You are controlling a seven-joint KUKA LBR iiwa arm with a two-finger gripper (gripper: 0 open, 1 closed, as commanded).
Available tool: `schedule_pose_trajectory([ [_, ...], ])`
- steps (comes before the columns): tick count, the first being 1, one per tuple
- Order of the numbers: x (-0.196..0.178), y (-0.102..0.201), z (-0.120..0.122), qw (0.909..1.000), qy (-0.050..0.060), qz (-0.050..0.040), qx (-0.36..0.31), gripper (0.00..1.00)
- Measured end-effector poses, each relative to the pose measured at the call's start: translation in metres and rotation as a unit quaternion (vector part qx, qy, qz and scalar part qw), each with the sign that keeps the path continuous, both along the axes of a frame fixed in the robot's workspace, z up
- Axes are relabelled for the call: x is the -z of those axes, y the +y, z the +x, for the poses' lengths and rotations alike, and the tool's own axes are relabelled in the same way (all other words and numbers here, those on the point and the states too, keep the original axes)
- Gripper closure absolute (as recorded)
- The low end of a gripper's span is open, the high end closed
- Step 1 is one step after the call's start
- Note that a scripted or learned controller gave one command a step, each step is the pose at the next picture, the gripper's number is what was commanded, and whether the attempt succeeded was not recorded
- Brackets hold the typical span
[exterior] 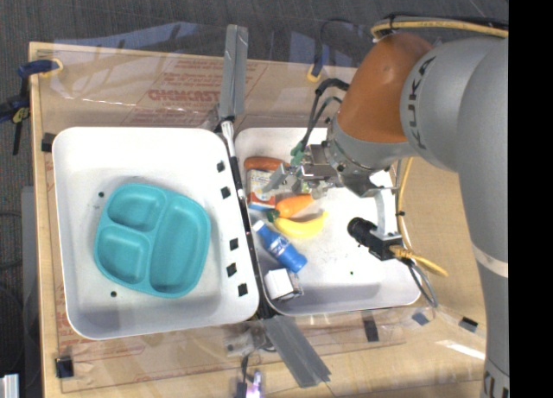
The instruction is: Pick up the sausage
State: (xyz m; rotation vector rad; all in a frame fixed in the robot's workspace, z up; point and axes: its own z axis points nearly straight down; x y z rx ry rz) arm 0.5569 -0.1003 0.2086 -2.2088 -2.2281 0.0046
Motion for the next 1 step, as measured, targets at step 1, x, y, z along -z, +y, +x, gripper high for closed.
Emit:
schedule_pose_trajectory([
  [1, 0.0789, -0.0098, 0.049, 0.9985, 0.0, -0.0007, 0.055, 0.0],
])
